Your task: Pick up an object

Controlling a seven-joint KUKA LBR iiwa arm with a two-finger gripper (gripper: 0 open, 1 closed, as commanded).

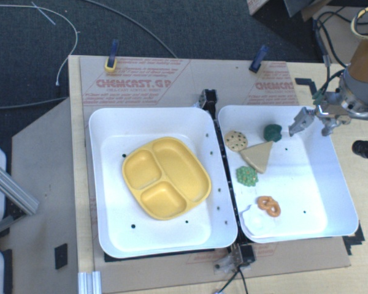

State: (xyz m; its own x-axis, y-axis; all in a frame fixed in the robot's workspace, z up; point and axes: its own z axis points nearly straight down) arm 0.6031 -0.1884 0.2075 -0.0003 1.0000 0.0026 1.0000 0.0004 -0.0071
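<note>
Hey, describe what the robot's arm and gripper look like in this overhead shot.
The arm enters from the right: an orange-tan band sits above a grey, ringed metallic wrist. Below it the gripper is grey metal with two slim fingers, one longer and angled. Dark cables loop behind the arm near the top right corner.

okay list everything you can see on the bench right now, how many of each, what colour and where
bins: two, white, side by side on the bench
divided plate: one, yellow, in the left bin
cookie: one, tan with dark spots, right bin, near its left wall
wedge: one, beige, right of the cookie
dark green piece: one, above the wedge
light green piece: one, below the wedge
pretzel: one, orange, right bin, lower part
clamps: two, blue, far edge
gripper: one, grey, over the right bin's upper right
</note>
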